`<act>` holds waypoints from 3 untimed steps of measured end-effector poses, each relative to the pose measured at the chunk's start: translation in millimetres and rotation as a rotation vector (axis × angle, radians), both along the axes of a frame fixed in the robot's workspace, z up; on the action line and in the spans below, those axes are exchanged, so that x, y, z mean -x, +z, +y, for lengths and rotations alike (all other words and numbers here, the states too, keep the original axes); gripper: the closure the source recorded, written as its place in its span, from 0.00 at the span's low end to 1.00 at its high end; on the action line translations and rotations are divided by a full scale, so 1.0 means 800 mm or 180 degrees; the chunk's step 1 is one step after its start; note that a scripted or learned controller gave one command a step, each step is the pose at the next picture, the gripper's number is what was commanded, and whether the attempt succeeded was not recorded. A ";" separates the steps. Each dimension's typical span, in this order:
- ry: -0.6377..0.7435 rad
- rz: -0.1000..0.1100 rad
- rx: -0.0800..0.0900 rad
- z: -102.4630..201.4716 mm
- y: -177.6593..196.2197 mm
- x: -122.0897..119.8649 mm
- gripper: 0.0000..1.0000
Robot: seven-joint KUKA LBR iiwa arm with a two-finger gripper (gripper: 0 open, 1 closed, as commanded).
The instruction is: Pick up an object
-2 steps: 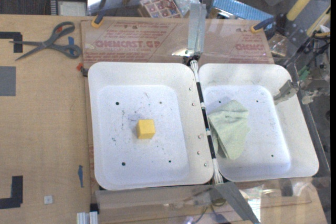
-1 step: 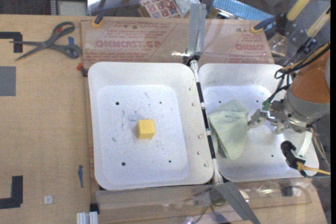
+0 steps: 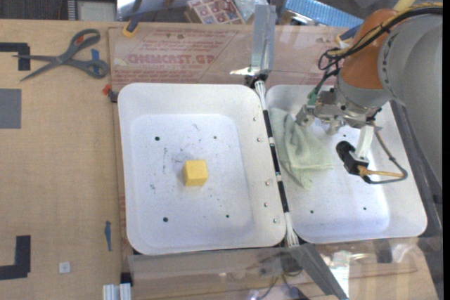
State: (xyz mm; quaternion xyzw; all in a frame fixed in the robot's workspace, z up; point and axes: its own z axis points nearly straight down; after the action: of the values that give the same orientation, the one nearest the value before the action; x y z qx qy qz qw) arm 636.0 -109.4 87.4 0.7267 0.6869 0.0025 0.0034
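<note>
Arm: gripper (image 3: 329, 121) hung low over the right bin (image 3: 394, 221) | Jaws: gap hidden beneath the wrist, cannot tell | Targets: pale green cloth (image 3: 301, 147) just left of jaws, touching or nearly; yellow block (image 3: 196, 173) well left, in left bin (image 3: 140, 151) | Advice: cloth looked nearest; pinch a raised fold, descend fully, lift slowly.

Both bins look like smooth white plastic with a dull sheen; the left bin (image 3: 140, 151) is peppered with dark specks and scuffs on its floor. The yellow block (image 3: 196, 173) in it seems matt, perhaps foam, though the view is too coarse to be sure. In the right bin (image 3: 365, 214) lies a pale green cloth (image 3: 302, 147), soft and crumpled. The bench (image 3: 56, 172) at the left of the frame looks like matt brown board. The scissors (image 3: 70, 58) at upper left have grey metal blades and plastic handles.
</note>
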 end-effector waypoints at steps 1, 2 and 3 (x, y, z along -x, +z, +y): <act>0.0926 -0.0004 0.0010 0.017 0.000 0.061 0.00; 0.0917 -0.0007 0.0011 0.016 0.010 0.060 1.00; 0.0840 0.0038 0.0002 0.085 0.118 -0.031 1.00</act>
State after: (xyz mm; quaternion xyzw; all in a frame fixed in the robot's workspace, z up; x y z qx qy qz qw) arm 660.5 -41.7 181.8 0.6300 0.7766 -0.0016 -0.0009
